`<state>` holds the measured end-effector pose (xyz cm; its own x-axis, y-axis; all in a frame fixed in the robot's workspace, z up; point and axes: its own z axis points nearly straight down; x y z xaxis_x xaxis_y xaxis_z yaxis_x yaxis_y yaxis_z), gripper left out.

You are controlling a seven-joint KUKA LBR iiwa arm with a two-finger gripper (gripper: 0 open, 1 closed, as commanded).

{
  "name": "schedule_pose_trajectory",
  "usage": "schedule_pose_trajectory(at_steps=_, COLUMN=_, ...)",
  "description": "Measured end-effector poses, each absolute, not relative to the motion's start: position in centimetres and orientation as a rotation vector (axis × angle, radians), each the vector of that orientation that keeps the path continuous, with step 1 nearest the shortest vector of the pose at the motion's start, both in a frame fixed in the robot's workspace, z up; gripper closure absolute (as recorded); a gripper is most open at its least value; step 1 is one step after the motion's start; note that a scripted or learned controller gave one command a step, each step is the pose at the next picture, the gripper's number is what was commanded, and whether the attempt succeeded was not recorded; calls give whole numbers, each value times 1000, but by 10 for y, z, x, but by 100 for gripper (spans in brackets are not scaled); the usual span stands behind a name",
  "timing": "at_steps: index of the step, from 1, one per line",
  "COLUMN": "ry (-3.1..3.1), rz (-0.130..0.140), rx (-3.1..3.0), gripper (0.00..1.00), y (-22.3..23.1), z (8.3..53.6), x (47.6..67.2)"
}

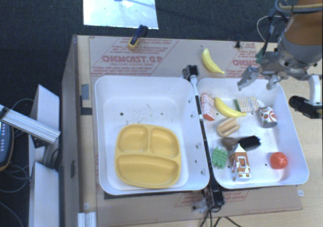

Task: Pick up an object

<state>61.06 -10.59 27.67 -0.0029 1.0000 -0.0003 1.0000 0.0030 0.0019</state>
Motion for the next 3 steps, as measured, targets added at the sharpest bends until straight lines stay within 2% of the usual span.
schedule_pose_trajectory(at_steps=1, ry=2224, rz=-2, rx=2222, gripper=0, y=-116, z=147, x=584)
schedule_pose_trajectory(at_steps=2, ry=2222, rz=1, rx=2220, gripper=0, y=-98, z=84, x=553)
schedule_pose_trajectory(at_steps=3, ry=2222, rz=0, rx=2221, gripper=0, y=-101, z=84, x=517)
